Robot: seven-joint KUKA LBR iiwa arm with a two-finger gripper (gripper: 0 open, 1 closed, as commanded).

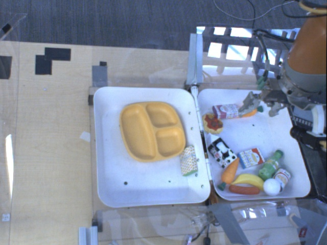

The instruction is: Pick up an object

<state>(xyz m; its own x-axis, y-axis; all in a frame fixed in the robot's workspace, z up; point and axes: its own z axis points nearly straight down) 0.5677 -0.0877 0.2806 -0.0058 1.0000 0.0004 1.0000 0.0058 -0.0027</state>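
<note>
Two fingers of the end effector are spread, empty, beside a milk carton lying lengthwise left-right, flanked by a carrot.

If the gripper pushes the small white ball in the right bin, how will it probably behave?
The small white ball looks round and smooth, so it would probably roll when pushed and could slip from the gripper. It touches a yellow banana and a small jar, which may stop it rolling far.
</note>
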